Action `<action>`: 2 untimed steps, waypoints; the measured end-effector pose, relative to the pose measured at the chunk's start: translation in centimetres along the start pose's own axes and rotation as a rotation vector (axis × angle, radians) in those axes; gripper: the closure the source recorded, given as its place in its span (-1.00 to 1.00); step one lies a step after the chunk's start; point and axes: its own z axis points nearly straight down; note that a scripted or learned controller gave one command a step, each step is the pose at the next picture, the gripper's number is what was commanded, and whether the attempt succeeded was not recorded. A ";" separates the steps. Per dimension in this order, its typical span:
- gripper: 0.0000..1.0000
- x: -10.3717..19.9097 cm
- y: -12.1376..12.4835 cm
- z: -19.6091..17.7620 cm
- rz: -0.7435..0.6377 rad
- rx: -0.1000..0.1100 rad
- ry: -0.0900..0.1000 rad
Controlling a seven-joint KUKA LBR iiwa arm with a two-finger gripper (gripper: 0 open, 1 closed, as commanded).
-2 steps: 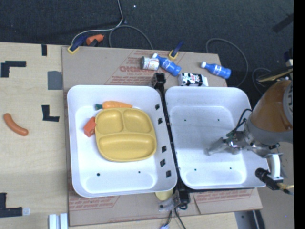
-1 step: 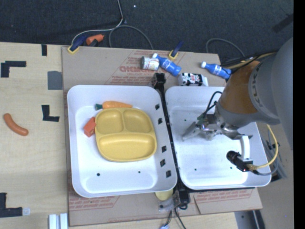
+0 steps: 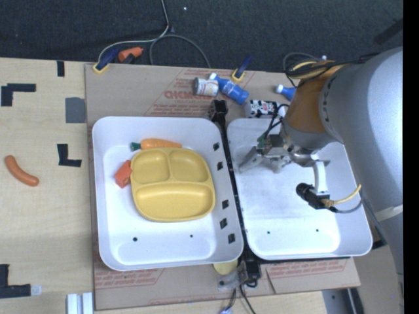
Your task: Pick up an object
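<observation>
I count two shallow white plastic bins side by side on the bench: the left bin [image 3: 111, 241] and the right bin [image 3: 294, 234]. In the left bin I see one yellow three-compartment plastic plate [image 3: 173, 184], one orange toy carrot [image 3: 160, 143] touching the plate's rim at twelve o'clock, and one small red-orange piece [image 3: 123, 173] tucked against the plate at nine o'clock, partly under its edge; I cannot tell what that piece is. The plate is the largest thing to pick; it is glossy, rounded at the corners, with two small wells above one wide well, and it sits flat near the bin's centre.

The grey arm with its orange band [image 3: 305, 110] reaches in from three o'clock over the right bin; the two-finger gripper [image 3: 255, 157] hangs at the bin's upper left, close to the divider; its metal fingers [image 3: 247, 161] point toward nine o'clock, but I cannot tell how far the jaws are spread; I see nothing between them.

Outside the bins, one orange toy sausage [image 3: 21, 171] lies on the wooden bench at nine o'clock; one white-and-blue bottle-like item [image 3: 221, 86] lies on the cardboard at twelve o'clock.
</observation>
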 end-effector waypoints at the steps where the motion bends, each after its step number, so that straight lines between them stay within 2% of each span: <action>1: -1.00 0.5 0.9 -0.1 0.002 0.001 -0.001; 2: -1.00 -1.0 6.0 0.1 0.000 -0.001 0.000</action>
